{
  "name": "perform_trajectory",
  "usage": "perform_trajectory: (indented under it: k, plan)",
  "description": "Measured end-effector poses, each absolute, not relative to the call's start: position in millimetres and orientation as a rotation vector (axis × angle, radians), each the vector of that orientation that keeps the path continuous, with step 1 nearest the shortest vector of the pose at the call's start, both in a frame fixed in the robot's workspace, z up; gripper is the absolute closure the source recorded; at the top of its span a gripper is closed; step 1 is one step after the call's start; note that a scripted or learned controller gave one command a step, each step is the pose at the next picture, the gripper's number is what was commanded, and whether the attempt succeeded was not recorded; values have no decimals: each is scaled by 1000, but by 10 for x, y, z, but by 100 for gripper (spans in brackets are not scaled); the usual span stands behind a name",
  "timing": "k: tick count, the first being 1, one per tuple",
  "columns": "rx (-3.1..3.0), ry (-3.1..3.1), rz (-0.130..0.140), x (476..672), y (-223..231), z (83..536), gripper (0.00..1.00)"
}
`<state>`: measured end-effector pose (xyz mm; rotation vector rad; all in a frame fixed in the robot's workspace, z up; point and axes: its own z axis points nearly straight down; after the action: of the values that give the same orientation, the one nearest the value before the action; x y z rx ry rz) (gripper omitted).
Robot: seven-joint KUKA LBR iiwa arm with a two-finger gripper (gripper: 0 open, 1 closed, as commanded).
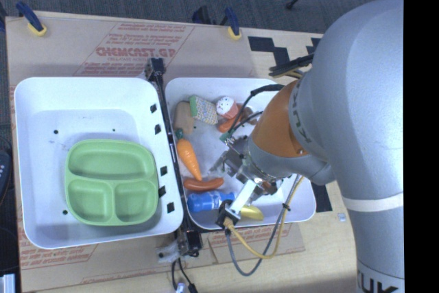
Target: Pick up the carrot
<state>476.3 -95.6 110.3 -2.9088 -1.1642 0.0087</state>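
Nearest me, a blue toy and a red sausage sat around 7 o'clock in the right bin. Just past them the carrot lay loose by the 9 o'clock wall, not lifted yet. My gripper hovered at its 3 o'clock, and I couldn't tell if it was spread or pinched. I'd say the whole grab was left.

The left bin holds a green three-compartment plate towards its near edge. In the right bin, a tan piece lies by the left wall, with a checked block and a white speckled ball near the far edge. A red sausage lies just above a blue bottle at the near-left corner, and a yellow piece lies by the near edge.
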Motion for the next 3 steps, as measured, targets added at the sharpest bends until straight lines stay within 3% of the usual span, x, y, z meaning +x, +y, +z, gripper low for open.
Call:
perform_trajectory:
  k: [1, 2, 3]
  plan:
    - [-3000, -917, 6, 5193, -937, 910, 0]
    - [-2991, -925, 10, 5192, -928, 1006, 100]
    - [-2991, -925, 11, 5191, -926, 1006, 0]
